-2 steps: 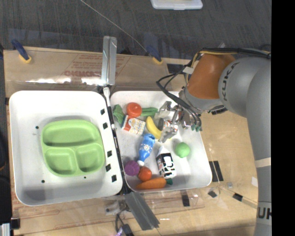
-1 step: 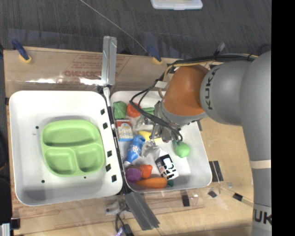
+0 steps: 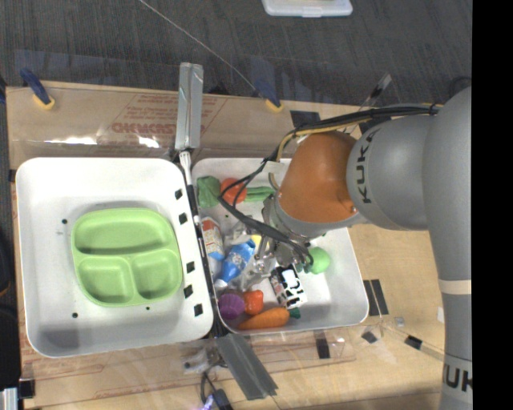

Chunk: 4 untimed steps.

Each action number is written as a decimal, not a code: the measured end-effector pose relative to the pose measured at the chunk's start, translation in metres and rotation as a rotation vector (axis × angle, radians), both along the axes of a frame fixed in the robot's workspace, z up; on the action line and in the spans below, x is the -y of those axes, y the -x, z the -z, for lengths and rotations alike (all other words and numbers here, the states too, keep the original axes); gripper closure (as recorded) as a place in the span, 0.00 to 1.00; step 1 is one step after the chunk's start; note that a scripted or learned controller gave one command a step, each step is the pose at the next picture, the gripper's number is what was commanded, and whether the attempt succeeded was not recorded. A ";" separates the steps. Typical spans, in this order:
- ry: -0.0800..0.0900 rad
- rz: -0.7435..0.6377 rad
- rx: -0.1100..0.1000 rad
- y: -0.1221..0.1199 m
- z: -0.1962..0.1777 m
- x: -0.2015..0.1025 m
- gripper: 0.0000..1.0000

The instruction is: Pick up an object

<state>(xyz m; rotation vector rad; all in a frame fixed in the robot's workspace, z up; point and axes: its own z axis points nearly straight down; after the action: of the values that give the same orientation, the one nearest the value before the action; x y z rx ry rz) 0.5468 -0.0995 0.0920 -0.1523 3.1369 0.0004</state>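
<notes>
A dark grey carpeted floor [image 3: 96, 32] fills the far side of the scene. On it, at the far edge, lies a flat white rectangular object [image 3: 308, 7]. Nearer stands the light brown wooden desk [image 3: 385, 256], its far part covered by clear plastic sheeting [image 3: 120, 120] held with blue clips [image 3: 36, 88].

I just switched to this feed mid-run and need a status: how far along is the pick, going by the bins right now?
Done: the arm has reached in, and the gripper is low over the right bin, among the clutter near the blue item and carrot. In hand: nothing I can confirm; no object shows between its fingers. Left: secure an object and lift it. The green tray sits in the left bin.
</notes>
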 end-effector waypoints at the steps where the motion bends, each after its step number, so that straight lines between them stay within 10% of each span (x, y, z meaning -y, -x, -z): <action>1: 0.001 -0.095 0.002 -0.015 -0.001 0.005 0.00; 2: 0.002 -0.102 0.007 -0.017 -0.012 0.004 1.00; 3: 0.001 -0.032 0.010 -0.103 -0.105 -0.024 1.00; 4: 0.000 0.104 0.007 -0.111 -0.177 -0.049 1.00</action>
<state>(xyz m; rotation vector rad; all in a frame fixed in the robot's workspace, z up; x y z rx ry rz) 0.6583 -0.0507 0.2690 0.0112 3.1332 -0.0008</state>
